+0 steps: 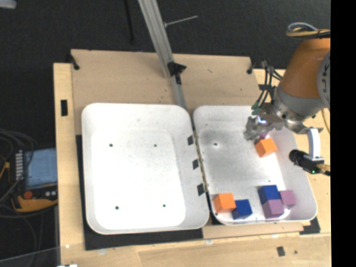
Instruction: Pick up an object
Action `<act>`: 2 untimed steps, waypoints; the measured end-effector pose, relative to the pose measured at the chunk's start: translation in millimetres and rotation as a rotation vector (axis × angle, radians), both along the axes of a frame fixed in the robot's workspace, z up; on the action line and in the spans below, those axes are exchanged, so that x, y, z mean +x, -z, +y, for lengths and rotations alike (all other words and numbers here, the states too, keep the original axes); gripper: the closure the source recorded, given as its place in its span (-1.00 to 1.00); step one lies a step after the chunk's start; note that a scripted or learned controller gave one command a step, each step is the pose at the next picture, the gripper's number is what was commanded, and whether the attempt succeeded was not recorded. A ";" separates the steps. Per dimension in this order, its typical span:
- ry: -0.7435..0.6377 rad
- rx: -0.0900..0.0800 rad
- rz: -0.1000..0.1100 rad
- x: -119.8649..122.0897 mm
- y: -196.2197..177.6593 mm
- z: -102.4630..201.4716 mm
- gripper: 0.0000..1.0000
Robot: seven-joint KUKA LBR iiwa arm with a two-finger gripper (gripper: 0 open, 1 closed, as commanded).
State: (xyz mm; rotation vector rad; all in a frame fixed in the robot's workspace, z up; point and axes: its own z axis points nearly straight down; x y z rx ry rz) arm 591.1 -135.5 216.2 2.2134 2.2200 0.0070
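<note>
Sitting in the right bin (222, 128), an orange block (266, 147) lies near the top right part of the white floor. It is tilted a little, like a diamond. The claw (256, 128) is just up and to the left of it, at about eleven o'clock from the block, and looks very close to it or touching it. The claw is small and blurry here, so I cannot tell if it is open or closed. The block is not clearly between the claw's tips.

The grey arm (303, 88) with its orange band comes in from about two o'clock and leans down over the bin.

More blocks sit along the bottom edge of the same bin. At about seven o'clock from the first block is another orange block (225, 202), and a small blue block (242, 208) touches its right side. At about six o'clock is a bigger blue block (268, 193). A purple block (273, 207) sits just below it, and a lighter purple block (287, 198) sits just to its right.

The left bin (139, 166) lies at nine o'clock, right beside the first bin. Both bins rest on a tan bench (122, 74). A grey metal pole (158, 35) slants up from between the bins toward twelve o'clock.
</note>
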 end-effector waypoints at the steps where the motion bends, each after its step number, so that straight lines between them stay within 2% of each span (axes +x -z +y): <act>1: -0.001 0.001 0.003 1.2 -29.4 -1.1 1.00; 2: -0.005 0.002 0.005 8.2 -31.9 59.9 1.00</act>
